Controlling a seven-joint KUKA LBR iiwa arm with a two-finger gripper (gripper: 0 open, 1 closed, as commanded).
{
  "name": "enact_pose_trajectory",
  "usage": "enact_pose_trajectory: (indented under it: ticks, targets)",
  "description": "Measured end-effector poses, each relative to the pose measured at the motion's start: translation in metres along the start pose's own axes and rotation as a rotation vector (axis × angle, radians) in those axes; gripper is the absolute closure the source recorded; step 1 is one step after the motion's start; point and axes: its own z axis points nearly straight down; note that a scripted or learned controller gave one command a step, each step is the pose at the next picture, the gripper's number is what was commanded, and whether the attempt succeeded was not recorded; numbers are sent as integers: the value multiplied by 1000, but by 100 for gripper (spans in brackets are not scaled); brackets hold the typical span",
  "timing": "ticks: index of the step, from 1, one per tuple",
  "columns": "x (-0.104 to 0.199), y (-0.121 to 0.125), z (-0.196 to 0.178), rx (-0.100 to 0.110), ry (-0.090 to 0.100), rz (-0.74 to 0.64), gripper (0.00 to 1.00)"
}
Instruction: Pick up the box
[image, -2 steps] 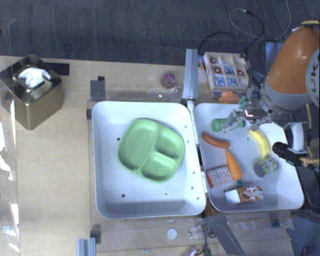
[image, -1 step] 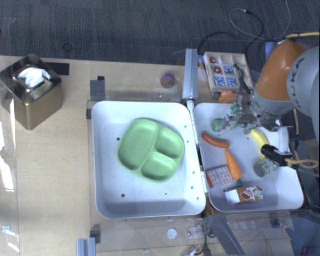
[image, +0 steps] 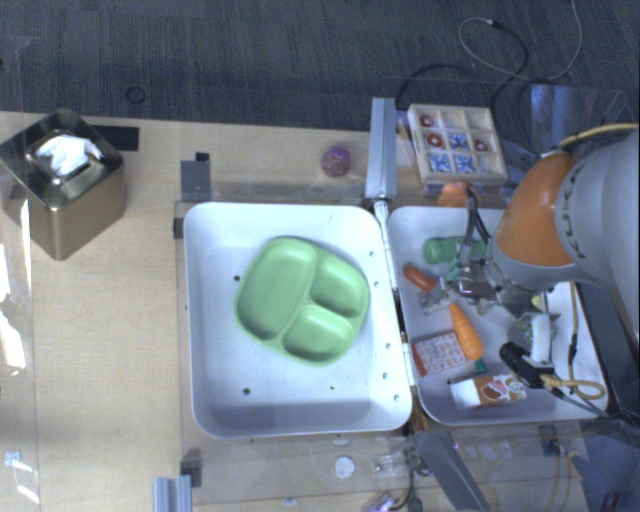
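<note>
A small flat box (image: 437, 352) with a red printed top lies near the front left of the right bin (image: 432, 408). My gripper (image: 463, 286) hangs low over the middle of that bin. It is behind the box and slightly to its right, just above the upper end of an orange carrot (image: 466, 334). Nothing can be made out in its grasp. The grey arm with its orange band (image: 535, 222) reaches in from the right and hides the bin's right part.
The right bin also holds a green item (image: 439, 249), a red-orange piece (image: 419, 278) and a white-and-brown packet (image: 489, 389). A green sectioned dish (image: 303, 299) fills the left bin (image: 215, 400). A tic-tac-toe board (image: 455, 144) and a tissue box (image: 63, 182) sit outside.
</note>
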Motion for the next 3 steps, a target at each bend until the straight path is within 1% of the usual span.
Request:
enact_pose_trajectory:
  ticks: [1, 2, 3]
  targets:
    - [0, -54, -2, -3, -1, -38, 0]
    - [10, -72, -2, -10, -3, 105, 0]
    - [10, -69, -14, -18, -5, 104, 100]
